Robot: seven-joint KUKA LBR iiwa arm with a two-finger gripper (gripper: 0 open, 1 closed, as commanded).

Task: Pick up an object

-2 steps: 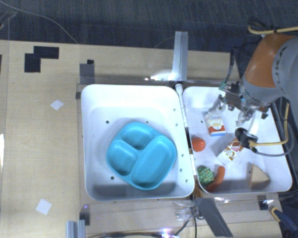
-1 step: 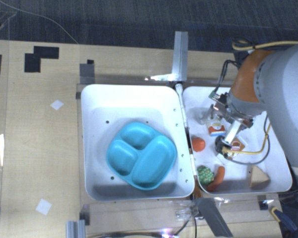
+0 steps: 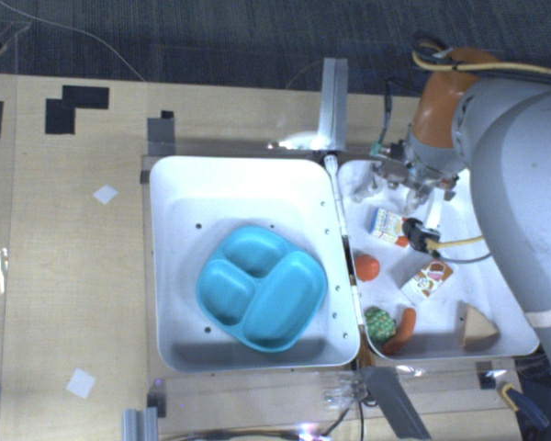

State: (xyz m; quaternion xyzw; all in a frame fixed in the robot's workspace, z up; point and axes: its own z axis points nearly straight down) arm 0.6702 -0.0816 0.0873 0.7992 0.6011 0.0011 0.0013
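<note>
My gripper (image 3: 399,200) hangs over the far part of the right bin (image 3: 505,292), below the orange wrist band. Its fingers stand apart, open, with nothing held between them. Just below it lies a small white, blue and yellow carton (image 3: 386,223). Nearer the front lie a red tomato (image 3: 367,266), a small printed box (image 3: 427,279), a green round item (image 3: 378,322), an orange-red sausage (image 3: 402,329) and a brown wedge (image 3: 476,327).
The left bin (image 3: 179,200) holds a blue divided plate (image 3: 260,288). A thin wall (image 3: 342,237) parts the two bins. The grey arm (image 3: 523,191) covers the right bin's right side. A metal post (image 3: 333,104) stands behind the bins.
</note>
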